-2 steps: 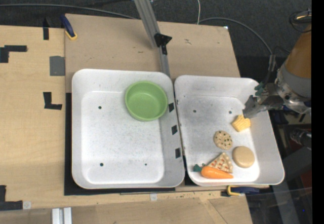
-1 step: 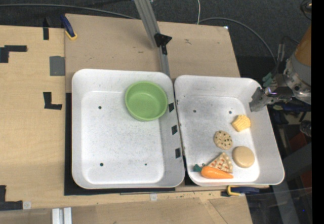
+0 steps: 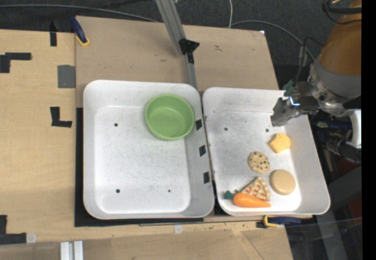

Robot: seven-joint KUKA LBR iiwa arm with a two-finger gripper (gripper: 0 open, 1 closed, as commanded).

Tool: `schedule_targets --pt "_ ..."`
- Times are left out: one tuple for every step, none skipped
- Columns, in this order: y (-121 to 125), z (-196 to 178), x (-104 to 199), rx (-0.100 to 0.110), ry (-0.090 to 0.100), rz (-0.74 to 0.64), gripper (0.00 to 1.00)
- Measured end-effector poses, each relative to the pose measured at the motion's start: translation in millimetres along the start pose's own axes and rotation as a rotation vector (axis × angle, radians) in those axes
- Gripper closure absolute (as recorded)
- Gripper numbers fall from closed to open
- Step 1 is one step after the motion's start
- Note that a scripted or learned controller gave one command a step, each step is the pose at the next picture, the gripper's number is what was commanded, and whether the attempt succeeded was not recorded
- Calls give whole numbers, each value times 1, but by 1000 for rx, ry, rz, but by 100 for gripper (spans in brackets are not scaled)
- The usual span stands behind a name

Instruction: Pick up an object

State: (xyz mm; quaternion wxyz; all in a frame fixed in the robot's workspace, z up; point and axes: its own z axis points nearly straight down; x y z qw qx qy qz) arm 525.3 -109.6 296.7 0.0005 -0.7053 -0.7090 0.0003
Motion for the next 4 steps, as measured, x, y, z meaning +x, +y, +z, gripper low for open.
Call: schedule_targets --pt "10 1 53 0 0 -1 100" --pt "24 5 105 0 0 -1 100" --pt "40 11 155 1 0 -1 100" --pt "40 26 210 3 0 -2 100"
